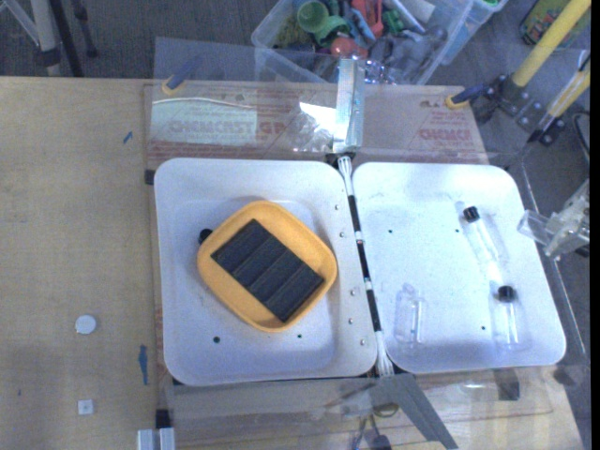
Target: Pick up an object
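A yellow rounded-square object (267,266) with a black slatted panel on top lies tilted in the middle of the left bin (178,345). A small black part pokes out at its upper left. In the right bin (422,195) lie a clear tube with a black cap (478,237), a second clear black-capped vial (506,312) near the front right corner, and a small clear piece (406,309) at the front left. A clear plastic item (555,229) sits at the right bin's right rim.
Behind the bins lie a cardboard sheet (216,120) and a clear storage box of coloured toys (375,17). A metal bracket (349,111) stands above the seam between the bins. The wooden bench (66,214) stretches to the left, bearing a small white disc (85,324).
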Motion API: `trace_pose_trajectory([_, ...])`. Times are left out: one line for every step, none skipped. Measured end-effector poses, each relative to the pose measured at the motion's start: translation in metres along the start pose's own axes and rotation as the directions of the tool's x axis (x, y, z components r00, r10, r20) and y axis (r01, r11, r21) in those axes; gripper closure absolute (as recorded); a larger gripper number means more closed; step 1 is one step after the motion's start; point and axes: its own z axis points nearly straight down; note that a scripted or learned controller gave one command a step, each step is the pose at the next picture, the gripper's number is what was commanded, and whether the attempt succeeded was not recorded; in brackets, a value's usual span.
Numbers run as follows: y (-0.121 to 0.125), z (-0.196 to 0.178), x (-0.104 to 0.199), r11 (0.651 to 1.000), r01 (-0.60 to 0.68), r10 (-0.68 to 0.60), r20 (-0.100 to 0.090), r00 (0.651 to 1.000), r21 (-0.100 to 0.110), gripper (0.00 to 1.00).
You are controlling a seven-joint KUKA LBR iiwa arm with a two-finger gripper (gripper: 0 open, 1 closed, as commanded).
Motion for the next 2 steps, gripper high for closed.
trace_pose_trajectory([0.0,0.0,0.0,1.0,0.0,0.0,0.0,1.0,0.0,0.0])
trace_pose_trajectory([-0.013,0.133,0.025,0.978,0.208,-0.208,-0.003,0.978,-0.001,0.0])
